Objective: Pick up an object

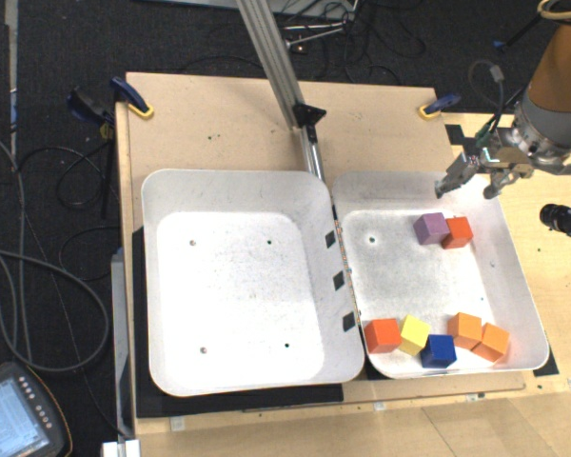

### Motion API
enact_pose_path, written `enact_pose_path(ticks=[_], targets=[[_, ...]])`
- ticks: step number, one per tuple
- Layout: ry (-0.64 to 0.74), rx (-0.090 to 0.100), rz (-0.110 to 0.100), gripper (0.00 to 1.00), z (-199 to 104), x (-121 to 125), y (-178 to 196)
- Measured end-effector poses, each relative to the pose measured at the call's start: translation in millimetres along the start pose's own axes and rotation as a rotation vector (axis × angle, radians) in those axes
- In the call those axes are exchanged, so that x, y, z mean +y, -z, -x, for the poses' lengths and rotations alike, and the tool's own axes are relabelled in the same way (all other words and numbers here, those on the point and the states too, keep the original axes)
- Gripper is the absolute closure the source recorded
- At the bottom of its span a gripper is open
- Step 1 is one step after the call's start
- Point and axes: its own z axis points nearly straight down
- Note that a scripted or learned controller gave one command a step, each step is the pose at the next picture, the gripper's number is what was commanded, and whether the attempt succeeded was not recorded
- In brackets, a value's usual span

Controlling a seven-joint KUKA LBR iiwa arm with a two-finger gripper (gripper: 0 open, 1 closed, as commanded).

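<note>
The end effector (469, 185) hangs spread wide and holding nothing above the right bin (519, 284), near the purple block (430, 227)

— What gets cut off?
— The arm (560, 74) runs off the right edge. The little screen (14, 417) in the bottom left corner is cut off too.
— Can its words be read?
— No, too blurry.

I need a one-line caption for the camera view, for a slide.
Open two-finger gripper hovers at the right white bin's far edge, above a purple cube touching an orange cube.
</note>
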Motion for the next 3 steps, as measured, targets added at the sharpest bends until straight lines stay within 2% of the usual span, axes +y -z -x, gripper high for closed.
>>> enact_pose_path(ticks=[1,2,3], targets=[[0.002,-0.002,0.004,0.0,0,1,3],[-0.002,0.0,-0.001,0.0,-2,-8,-57],[0.0,-0.004,0.008,0.0,-6,-5,-117]])
